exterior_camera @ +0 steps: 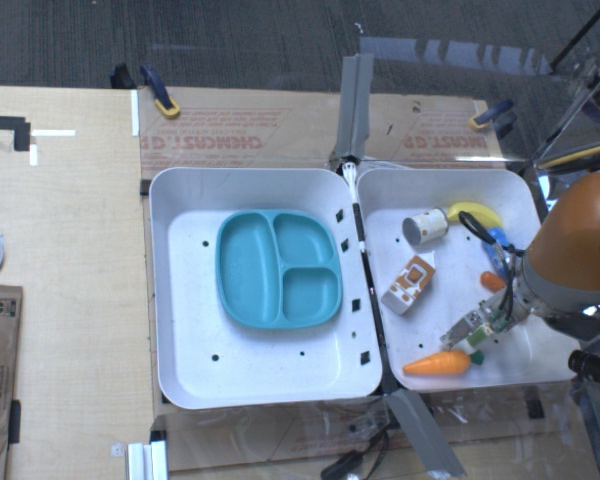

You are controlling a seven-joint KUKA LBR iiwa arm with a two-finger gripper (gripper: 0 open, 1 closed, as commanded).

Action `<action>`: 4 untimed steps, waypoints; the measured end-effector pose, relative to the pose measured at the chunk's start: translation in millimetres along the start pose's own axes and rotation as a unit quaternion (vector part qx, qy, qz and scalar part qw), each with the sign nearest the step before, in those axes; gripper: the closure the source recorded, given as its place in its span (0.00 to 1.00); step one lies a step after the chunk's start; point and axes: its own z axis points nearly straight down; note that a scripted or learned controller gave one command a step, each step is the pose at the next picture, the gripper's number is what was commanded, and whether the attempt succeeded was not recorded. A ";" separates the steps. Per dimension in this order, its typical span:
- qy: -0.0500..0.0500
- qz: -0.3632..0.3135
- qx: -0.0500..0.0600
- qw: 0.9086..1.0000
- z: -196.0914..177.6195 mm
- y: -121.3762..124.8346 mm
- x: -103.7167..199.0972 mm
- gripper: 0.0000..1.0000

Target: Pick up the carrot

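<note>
The claw (472, 330), grip state impossible to tell, hangs just above the orange tapered carrot's (437, 364) green end, seemingly lining up a grasp.

**Arm reaching in from the right, end effector low**

The arm (580, 243) enters from the right edge — its orange band nearest the frame's side. The wrist angles down and leftward, ending in the end effector (472, 330); its finger state is unclear.
</note>
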 end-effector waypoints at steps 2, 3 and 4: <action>0.001 -0.117 0.000 0.993 -7.8 20.6 35.3 1.00; 0.001 -0.118 0.000 0.993 -7.8 20.7 35.4 0.00; 0.000 -0.116 0.000 0.993 -16.1 21.0 34.2 1.00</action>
